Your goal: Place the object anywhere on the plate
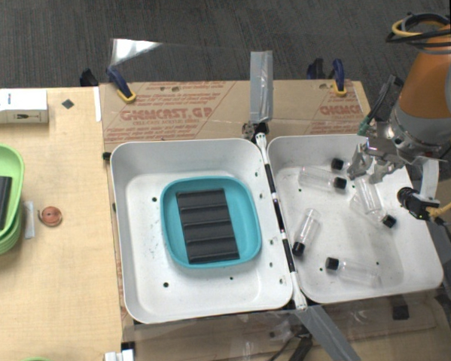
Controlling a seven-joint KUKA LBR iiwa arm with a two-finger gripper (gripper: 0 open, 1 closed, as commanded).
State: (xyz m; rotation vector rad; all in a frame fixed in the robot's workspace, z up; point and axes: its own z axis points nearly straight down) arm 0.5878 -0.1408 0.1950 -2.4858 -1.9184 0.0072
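Vials: clear plastic tubes with black caps, scattered across the floor of the right bin (pixel 434 274). One vial (pixel 306 229) tilted near that bin's left wall, cap toward the bottom at the divider. Another (pixel 353 268) lying almost flat near the front, cap at its left end. A third (pixel 318 179) resting crosswise in the upper middle, cap at its right end, with a loose-looking black cap (pixel 337 163) just above it. A fourth (pixel 370 199) lying right under the gripper (pixel 369 167), its black cap down by the lower right end.

Gripper hanging low over the upper right part of that bin, metal fingers pointed down, just above the fourth vial. Whether open or closed, hard to make out through the glare and the clear plastic; possibly touching the tube, though nothing plainly clamped between the fingers. Grey arm with orange band (pixel 426 90) entering from the right, cables looped above it.

Plate (pixel 170 216): teal, rounded square, sitting in the middle of the left bin (pixel 137 294), carrying a black ribbed insert (pixel 206 225) on its surface. No vial on it yet.

Beyond the bins: brown printed cardboard (pixel 176 110) behind, clamped at the back; wooden bench (pixel 58 298) to the left with a green tray (pixel 9 225) at the edge and a small round copper-coloured piece (pixel 51 215) beside it.
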